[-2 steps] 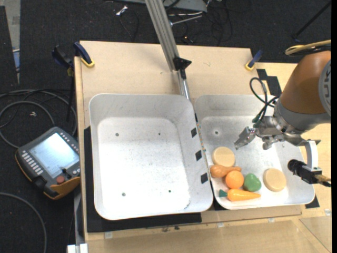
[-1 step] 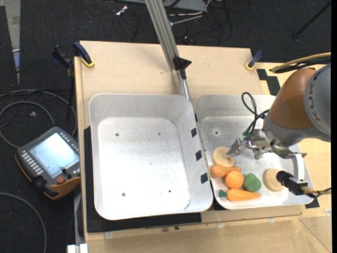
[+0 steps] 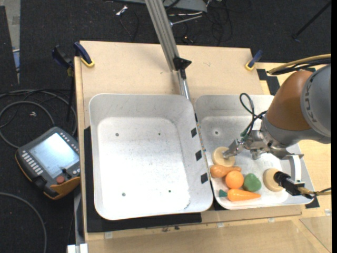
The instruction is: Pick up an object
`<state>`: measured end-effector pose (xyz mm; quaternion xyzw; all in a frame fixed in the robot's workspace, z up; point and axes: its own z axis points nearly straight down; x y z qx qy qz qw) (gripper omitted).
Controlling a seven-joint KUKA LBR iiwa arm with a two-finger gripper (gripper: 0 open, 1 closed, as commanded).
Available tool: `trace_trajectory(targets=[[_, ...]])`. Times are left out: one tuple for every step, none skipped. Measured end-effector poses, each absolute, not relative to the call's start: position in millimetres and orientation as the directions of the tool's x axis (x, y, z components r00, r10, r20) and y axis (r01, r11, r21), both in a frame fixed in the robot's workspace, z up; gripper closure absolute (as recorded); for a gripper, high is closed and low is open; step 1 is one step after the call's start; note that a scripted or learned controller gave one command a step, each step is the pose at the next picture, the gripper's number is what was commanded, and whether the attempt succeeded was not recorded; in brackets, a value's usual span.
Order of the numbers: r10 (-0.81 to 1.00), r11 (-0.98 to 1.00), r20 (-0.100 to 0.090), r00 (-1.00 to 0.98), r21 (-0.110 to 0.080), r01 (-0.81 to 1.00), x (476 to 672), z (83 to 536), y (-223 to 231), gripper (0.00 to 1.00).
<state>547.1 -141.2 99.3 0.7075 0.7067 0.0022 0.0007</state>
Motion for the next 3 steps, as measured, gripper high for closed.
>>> trace_trajectory(targets=[[1.000, 0.000, 0.001, 0.000, 0.009, 1.000, 548.3, 110.3, -141.0, 1.00], [1.000, 0.003, -0.001, -0.003, 0.004, 1.000, 542.0, 158.4, -136.0, 1.00], [1.000, 0.004, -0.001, -0.004, 0.005, 1.000, 544.5, 201.4, -132.6, 1.00]])
